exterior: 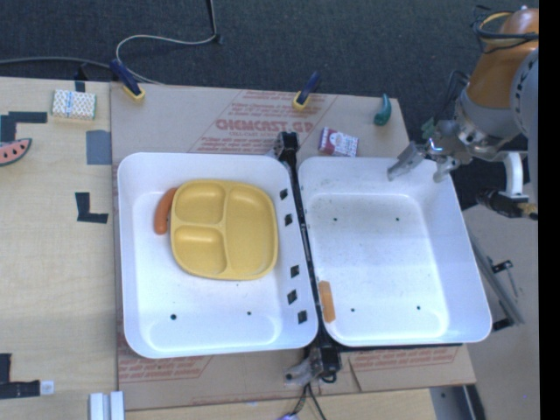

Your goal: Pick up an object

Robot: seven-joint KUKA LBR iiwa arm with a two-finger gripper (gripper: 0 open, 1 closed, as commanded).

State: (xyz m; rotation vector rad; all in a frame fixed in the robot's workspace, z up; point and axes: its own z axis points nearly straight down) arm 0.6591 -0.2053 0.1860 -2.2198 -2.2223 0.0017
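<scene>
Tool (420,162): above the far right rim of the right bin (455,234), fingers spread apart, nothing between them.
Right bin: one small orange piece (326,301) lying against its left wall, near corner, well apart from the tool.
Left bin (140,261): yellow divided plate (225,229); orange sausage-like item (162,212) touching the plate's left edge.
Counter (52,234): clamps along the far edge.
Progress: nothing grasped yet; approach, closing and lift all remain.
</scene>
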